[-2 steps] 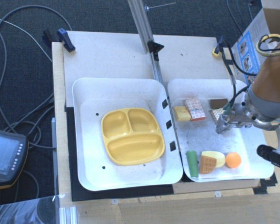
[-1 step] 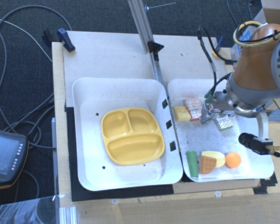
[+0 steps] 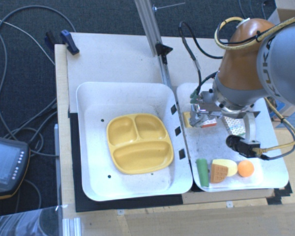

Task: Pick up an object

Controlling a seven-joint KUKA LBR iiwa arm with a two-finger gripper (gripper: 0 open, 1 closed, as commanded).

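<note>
The arm (image 3: 250,58), grey with an orange wrist band, reaches down into the right-hand white bin (image 3: 280,178), and its jaws (image 3: 202,116) sit low over the far-left part of that bin, close to the wall it shares with the neighbouring bin. Whether the jaws are open, closed, or gripping anything cannot be told, since the wrist covers them from above. Just beside the jaws, toward the shared wall, a small yellow piece (image 3: 187,119) peeks out, and directly under them a bit of red-and-white (image 3: 210,124) shows; contact cannot be made out. On the other side of the jaws lies a speckled white item (image 3: 234,125), partly under the arm. Well apart from the jaws, along the near edge of the same bin, stand a green cylinder (image 3: 202,171), then a waffle-patterned orange piece (image 3: 218,172) touching a pale yellow object (image 3: 229,167), then an orange ball (image 3: 245,168). Across the shared wall, the left white bin (image 3: 88,132) holds a yellow divided plate (image 3: 139,143) with three compartments, lying flat near the middle. Both bins rest on the table (image 3: 113,53).
</note>
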